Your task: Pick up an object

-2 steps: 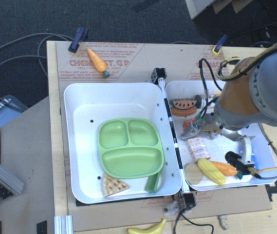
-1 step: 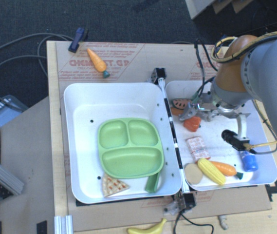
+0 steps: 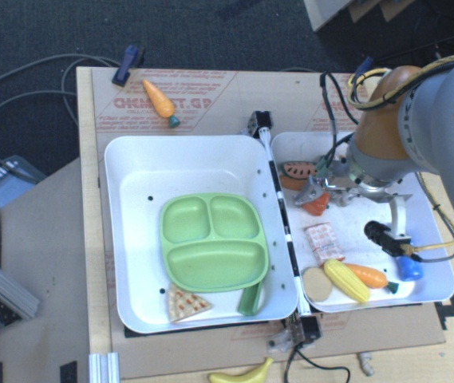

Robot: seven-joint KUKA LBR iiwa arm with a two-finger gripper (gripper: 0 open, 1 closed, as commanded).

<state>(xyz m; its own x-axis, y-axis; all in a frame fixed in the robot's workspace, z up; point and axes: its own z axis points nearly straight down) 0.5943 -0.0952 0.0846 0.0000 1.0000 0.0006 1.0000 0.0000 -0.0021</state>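
Tool [image 3: 316,193] touches small orange-red object [image 3: 315,204], right bin [image 3: 442,282].

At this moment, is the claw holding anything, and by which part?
Cannot be told. The claw is down over a red-orange piece in the right bin, but no grip shows.

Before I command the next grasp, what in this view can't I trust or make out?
- Tool: low over the right bin; the wrist covers it, so its state and any hold are unreadable.
- Red item at the tool: partly covered, identity unclear.
- Watermelon slice: right end hidden by the arm.
- Banana: cut off by the bottom edge.
- Packet: print too small to read.
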